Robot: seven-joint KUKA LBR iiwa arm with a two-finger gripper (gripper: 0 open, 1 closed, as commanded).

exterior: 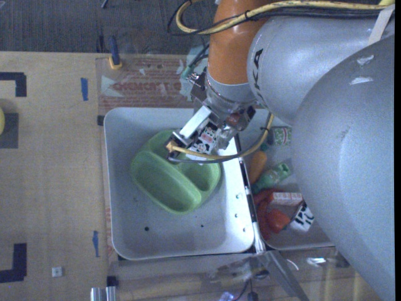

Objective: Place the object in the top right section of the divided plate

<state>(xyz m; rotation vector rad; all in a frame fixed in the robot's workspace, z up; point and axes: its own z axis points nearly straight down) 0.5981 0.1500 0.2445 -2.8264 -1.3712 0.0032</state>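
One pale patch point(202, 158) just beneath the tool point(199, 144), perhaps the object, too hidden to name; no long axis or heading to be read from it. Poised over the upper right part of the green divided plate point(164, 184), probably for a drop from close above, straight into the target section. Cannot tell whether the tool is spread, pressed together or pinching anything: blocked by the wrist.

Plate set near the middle of the left bin point(156, 237), large compartment toward lower left, smaller ones toward upper right under the tool. Large compartment stretched from upper left to lower right.

Further out, right bin point(283, 241) just beside, with an orange item point(257, 163), a green bottle point(276, 174) and a red carton point(282, 199) crowded near the shared wall, apart from the plate. Both bins on the pale desk point(50, 168).

Likely step in hand: release, or the last lowering before it; hard to say which.
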